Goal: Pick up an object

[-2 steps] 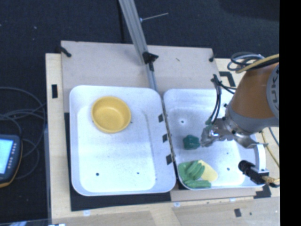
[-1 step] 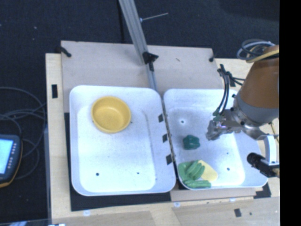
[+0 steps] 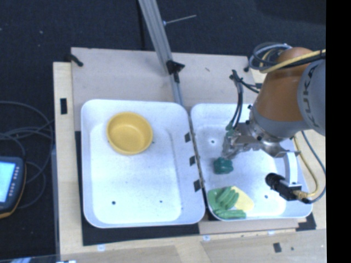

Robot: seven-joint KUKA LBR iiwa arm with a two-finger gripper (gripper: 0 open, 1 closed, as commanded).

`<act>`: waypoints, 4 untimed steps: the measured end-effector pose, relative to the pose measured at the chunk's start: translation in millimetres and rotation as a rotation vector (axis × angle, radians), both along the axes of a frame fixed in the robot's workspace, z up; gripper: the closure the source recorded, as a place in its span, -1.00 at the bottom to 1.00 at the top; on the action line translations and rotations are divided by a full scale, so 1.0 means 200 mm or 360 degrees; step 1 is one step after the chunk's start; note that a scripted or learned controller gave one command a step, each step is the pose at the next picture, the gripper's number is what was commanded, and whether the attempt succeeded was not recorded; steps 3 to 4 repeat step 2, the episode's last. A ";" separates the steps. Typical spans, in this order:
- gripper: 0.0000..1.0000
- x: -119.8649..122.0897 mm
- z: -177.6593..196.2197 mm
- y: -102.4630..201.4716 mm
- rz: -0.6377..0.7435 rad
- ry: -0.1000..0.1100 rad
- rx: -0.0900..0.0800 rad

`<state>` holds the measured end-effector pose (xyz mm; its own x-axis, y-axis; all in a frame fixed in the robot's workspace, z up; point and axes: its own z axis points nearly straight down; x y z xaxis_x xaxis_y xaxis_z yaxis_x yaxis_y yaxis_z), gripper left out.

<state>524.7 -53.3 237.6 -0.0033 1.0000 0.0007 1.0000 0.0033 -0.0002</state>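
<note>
small teal object point(image 3: 222, 166); right bin point(image 3: 205, 119)

Arm point(image 3: 285, 95): cut off toward the right, upper links out of sight.
Gripper point(image 3: 230, 149): too small and dark to make out the finger gap.
Teal object point(image 3: 222, 166): just under the fingertips, contact impossible to judge (top edge merges with the gripper's shadow).
Right bin point(image 3: 205, 122): far and right walls covered by the arm and its cables.
Yellow piece point(image 3: 244, 201): partly overlapped by the green object point(image 3: 224, 199), shape unclear.
Handheld screen point(image 3: 8, 182): clipped by the left edge, display unreadable.
</note>
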 end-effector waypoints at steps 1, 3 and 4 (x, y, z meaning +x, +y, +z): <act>1.00 0.11 0.05 0.23 0.0001 -0.0002 0.0000; 1.00 0.21 0.06 0.51 0.0001 -0.0001 0.0000; 1.00 0.21 0.06 0.51 0.0001 -0.0001 0.0000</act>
